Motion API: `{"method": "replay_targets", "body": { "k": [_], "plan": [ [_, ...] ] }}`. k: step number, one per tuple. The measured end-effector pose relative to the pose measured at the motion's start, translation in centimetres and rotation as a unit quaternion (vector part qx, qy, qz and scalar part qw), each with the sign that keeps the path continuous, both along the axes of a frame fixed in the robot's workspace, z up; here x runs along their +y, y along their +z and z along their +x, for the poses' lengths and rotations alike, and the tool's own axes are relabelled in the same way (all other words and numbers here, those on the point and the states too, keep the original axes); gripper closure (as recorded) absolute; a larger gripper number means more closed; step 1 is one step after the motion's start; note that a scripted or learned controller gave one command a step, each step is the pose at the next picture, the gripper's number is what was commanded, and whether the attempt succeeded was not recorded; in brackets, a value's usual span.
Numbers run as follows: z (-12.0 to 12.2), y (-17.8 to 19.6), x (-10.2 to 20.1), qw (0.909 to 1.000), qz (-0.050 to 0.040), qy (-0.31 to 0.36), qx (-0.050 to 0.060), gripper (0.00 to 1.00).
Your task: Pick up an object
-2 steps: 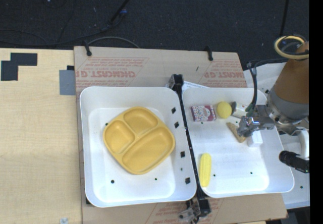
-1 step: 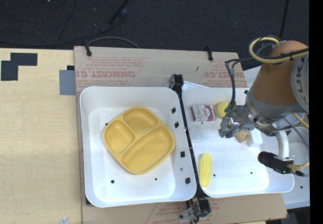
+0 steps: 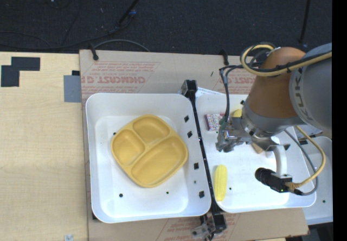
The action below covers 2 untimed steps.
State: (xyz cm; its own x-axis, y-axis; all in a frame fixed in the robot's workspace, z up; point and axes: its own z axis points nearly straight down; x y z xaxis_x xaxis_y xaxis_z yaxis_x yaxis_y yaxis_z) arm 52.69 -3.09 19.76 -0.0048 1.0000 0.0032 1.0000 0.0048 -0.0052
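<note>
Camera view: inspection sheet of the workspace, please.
Surface: left bin and right bin, both white, on a cardboard sheet.
Job's things: yellow divided plate in the left bin; corn cob and small pink packet in the right bin.
Clutter: tan thing, partly hidden under the arm, unidentified.
Grippers: gripper over the right bin, between packet and corn cob; grasp cannot be told.
Cables: yellow cable loop atop the arm; black cables on the floor.
Surroundings: pale wooden bench; dark floor behind.
</note>
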Motion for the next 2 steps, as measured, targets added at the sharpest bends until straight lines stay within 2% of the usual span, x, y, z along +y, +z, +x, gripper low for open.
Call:
{"method": "replay_targets", "body": {
  "k": [2],
  "plan": [
    [-0.4,2.7,10.4,1.0,-0.0014,0.0,-0.001,1.0]
  ]
}}
